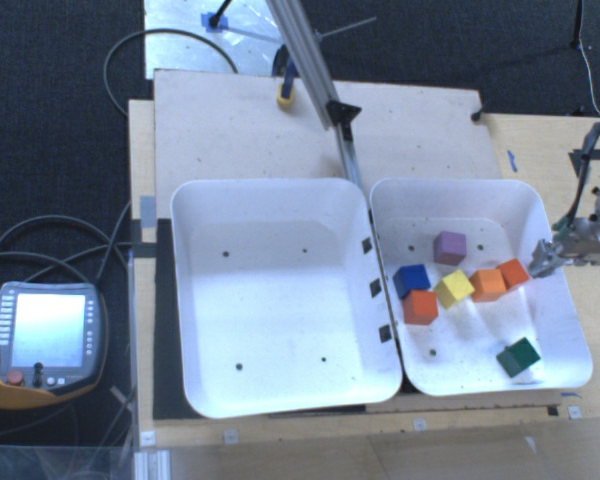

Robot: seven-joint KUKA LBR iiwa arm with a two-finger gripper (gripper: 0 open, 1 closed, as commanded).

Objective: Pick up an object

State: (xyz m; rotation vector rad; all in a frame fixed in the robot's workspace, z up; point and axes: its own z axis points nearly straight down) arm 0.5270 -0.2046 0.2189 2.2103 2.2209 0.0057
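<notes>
- In the right bin, just beside its right wall, the gripper sits close to the outermost orange cube; grasp state: cannot tell.
- The cube appears light, rigid and smooth-faced; judged best gripped across two opposite flat faces, clear of the second orange cube touching it on the side away from that wall.

Grey metallic pincer with dark cabling above

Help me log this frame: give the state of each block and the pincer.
Purple block: lying apart.
Blue block: touching red-orange block.
Yellow block: beside orange block.
Far orange block: nearest the pincer.
Green block: alone, tilted.
Pincer: at right bin's edge.
</notes>
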